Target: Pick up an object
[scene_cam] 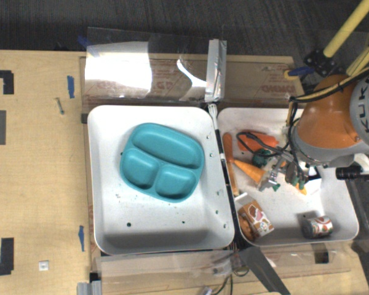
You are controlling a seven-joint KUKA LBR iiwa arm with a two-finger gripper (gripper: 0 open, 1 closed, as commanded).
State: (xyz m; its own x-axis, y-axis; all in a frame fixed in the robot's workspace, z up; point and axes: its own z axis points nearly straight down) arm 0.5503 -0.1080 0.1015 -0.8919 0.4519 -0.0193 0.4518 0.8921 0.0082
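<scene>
My gripper [275,176] is low in the right bin [338,235], hanging from the grey arm with the orange band [327,123]. It sits among a cluster of toy food: an orange carrot [248,169] just to its left, a green piece [260,159] touching it, and a red-orange item [259,139] behind it. A thin orange stick [229,163] lies along the bin's left wall. A brown and white packet [257,219] lies at the front left of this bin, and a small can [318,227] at the front right.
The left bin [111,226] holds a teal divided plate [162,161]. A raised divider [220,165] separates the two bins. Clear plastic and cardboard [147,72] stand behind them. Yellow poles [352,18] cross the upper right.
</scene>
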